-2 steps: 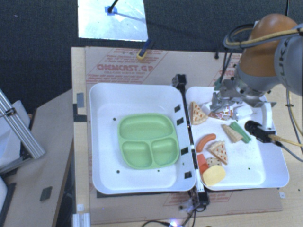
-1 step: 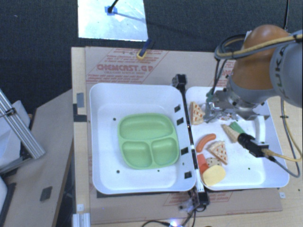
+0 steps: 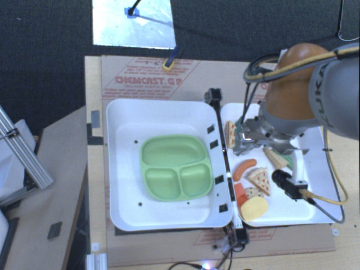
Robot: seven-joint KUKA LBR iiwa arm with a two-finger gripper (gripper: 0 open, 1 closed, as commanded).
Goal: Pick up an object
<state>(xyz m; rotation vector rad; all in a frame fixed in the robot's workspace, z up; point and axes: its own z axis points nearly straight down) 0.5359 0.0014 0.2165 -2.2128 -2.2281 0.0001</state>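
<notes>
1. The grey arm (image 3: 332,94) reaches in from the right, and its gripper (image 3: 243,141) sits low over the upper left part of the right bin (image 3: 320,215), close to the divider between the 2 bins.
2. Its state cannot be told from this slant; the wrist and its orange band (image 3: 292,80) cover most of it, and nothing can be seen lifted.
3. The candidate objects all lie in the right bin: a pizza slice (image 3: 230,133) just beside the gripper, a red sausage (image 3: 244,168) below it, a cheese-like wedge (image 3: 260,180), a yellow round piece (image 3: 253,208) near the front edge, an orange-red piece (image 3: 239,192) by the divider, and a pale cone-shaped item (image 3: 275,158) under the arm.
4. The left bin (image 3: 124,122) holds a green 3-compartment plate (image 3: 173,166), with no food on it.
5. Judged from this, the pick is not yet done: every visible object rests on the bin floor, so closing on 1 of them and raising it remain.
</notes>
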